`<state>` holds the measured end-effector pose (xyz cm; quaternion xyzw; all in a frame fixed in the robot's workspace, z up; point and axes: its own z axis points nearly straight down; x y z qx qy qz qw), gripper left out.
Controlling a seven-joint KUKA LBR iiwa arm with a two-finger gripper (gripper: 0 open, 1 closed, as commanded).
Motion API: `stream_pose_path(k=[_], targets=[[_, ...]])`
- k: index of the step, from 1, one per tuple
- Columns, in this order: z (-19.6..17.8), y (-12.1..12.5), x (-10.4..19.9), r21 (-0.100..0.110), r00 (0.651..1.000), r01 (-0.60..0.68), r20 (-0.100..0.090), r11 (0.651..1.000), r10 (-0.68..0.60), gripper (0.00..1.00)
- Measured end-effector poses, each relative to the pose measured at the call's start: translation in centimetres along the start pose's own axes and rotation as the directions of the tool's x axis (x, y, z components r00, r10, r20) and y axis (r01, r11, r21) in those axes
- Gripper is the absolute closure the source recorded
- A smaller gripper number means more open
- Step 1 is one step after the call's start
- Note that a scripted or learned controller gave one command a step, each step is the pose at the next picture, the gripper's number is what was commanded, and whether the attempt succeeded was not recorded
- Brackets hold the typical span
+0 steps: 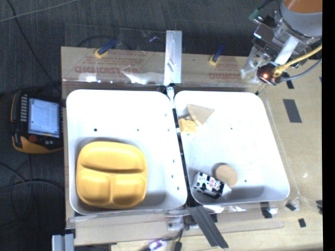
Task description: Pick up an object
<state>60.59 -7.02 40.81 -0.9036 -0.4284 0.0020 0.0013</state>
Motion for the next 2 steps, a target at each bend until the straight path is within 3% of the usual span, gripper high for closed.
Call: stream_pose_path(k=[1, 2], targets=[[-0.7, -0.1, 7.8, -0.003, 0.999, 0.037, 0.001, 0.999, -0.037, 1.00], [-2.5, 5.6, 0.2, -0.004, 0.998, -0.068, 0.001, 0.998, 0.068, 1.00]])
